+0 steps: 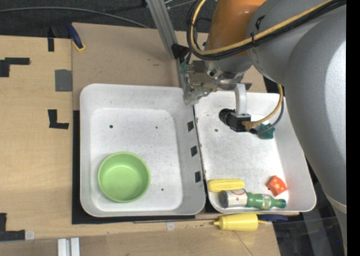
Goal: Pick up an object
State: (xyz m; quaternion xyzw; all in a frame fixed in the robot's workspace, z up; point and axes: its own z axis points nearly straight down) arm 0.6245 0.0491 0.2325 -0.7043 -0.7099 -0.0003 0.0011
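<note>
The big grey arm [304, 41] is reaching in over the right bin [292, 159]. Its tool [194, 89] is hanging at the far left corner of that bin, right above the place where the two bins are meeting. I cannot tell how far the tool is open, and I am seeing nothing in it.

The green bottle [253, 200] is lying flat along the near wall of the right bin. Its long side is running left to right, with the white end pointing left toward the other bin and the thin green neck pointing right. The yellow corn [226, 184] is lying just behind the bottle, also left to right. The small orange block [276, 184] is sitting near the bottle's neck. A yellow thing [239, 222] is lying on the table [34, 153] just in front of the right bin.

The green bowl [124, 176] is sitting open side up in the left bin [135, 97], in its near left corner.
</note>
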